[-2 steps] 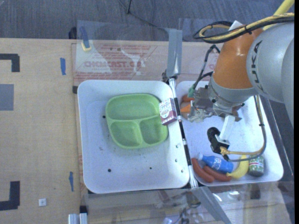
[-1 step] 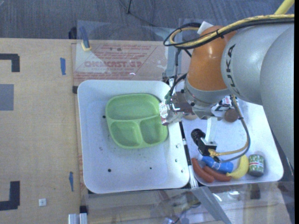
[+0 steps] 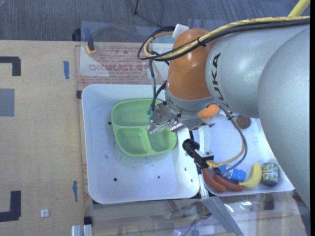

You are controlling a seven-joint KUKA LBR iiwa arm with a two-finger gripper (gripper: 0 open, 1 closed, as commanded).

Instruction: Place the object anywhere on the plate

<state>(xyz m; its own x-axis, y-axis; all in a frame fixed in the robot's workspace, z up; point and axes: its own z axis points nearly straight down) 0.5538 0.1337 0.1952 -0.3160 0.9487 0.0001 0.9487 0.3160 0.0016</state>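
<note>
Where the arm [image 3: 256, 73] reaches in from the right, its orange band [image 3: 189, 68] sits above the left bin [image 3: 133, 181], and the gripper [image 3: 160, 120] hangs low over the plate [image 3: 133, 127]. The plate is green, split into compartments, and lies flat in the upper middle of that bin. The gripper is over the plate's right side, near the divider between the compartments.

We cannot tell whether the gripper is open or closed, since the wrist covers it from above. A small pale and reddish bit [image 3: 173, 127] shows just beside the gripper at the plate's right rim. It may be the object, though it is too blurred for us to be sure, and we cannot say whether it is held or resting.

The right bin [image 3: 253, 146] holds the other things. An orange piece [image 3: 209, 111] lies near the wrist, with a brown disc [image 3: 243, 122] just beyond it. Along the near edge lie two red sausages [image 3: 221, 183], a blue piece [image 3: 235, 174], a banana [image 3: 253, 176] and a can [image 3: 269, 173], all close together. A black and yellow cable [image 3: 199, 156] hangs between the bins. Both bins stand on the bench [image 3: 39, 132].
</note>
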